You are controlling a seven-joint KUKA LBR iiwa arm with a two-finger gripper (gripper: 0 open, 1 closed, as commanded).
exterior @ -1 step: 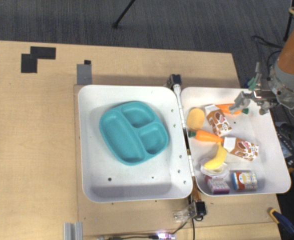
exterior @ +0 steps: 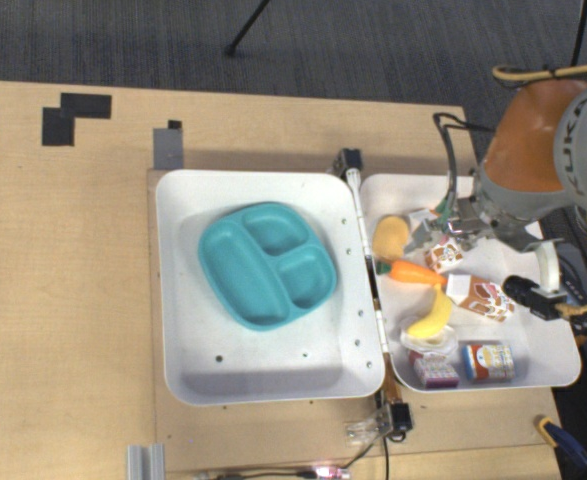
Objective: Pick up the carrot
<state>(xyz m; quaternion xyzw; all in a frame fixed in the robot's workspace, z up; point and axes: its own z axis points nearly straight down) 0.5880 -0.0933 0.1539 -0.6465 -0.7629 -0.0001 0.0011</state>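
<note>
The pale wooden bench carries two shallow white bins side by side. The left white bin holds a teal plastic plate with three compartments, lying slightly turned near the bin's middle. The right white bin is crowded with small things, and the grey arm with its orange band reaches in over its upper right part. The gripper hangs low over the upper middle of that bin, among silvery crumpled packaging; whether its fingers are spread or closed cannot be told from this slant, and nothing is visibly pinched between them. The orange carrot lies on the bin floor near the left wall, pointing roughly left to right, with its green end toward the divider between the bins. It sits below and a little left of the gripper, close to it but apart, not between the jaws. Just above the carrot rests a rounded yellowish-tan potato-like piece. Just below it lies a curved yellow banana. To the carrot's right are a small white and red printed packet and, near the bin's lower edge, a small can with a red and white label lying on its side.
</note>
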